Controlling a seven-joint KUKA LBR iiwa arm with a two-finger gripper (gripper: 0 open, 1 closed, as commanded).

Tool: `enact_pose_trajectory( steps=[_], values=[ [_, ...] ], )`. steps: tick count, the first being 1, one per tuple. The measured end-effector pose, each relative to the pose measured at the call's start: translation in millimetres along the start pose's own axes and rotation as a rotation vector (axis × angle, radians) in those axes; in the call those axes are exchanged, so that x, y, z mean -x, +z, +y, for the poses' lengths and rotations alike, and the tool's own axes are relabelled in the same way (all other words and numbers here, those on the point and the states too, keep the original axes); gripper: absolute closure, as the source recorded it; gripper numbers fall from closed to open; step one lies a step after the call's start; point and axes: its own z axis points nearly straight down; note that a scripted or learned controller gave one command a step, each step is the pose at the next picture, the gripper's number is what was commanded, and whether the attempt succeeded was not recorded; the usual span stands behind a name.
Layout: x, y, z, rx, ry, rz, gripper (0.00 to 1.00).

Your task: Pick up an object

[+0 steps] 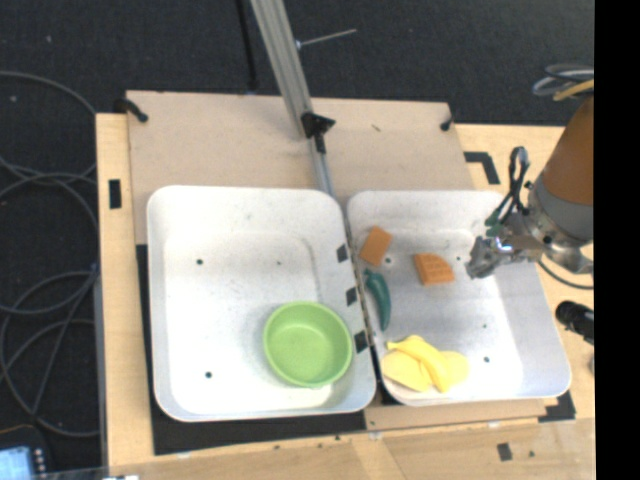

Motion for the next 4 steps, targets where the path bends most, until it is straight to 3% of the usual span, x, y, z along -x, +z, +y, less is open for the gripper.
enact_pose_trajectory(
  steps=[1,4],
  values=[
    [1.2,20.3,0.1,-0.010,0.003,0.001,1.00],
    [-133.4,15.5,64.4,-0.008,-0.004,0.004,1.00]
  ],
)
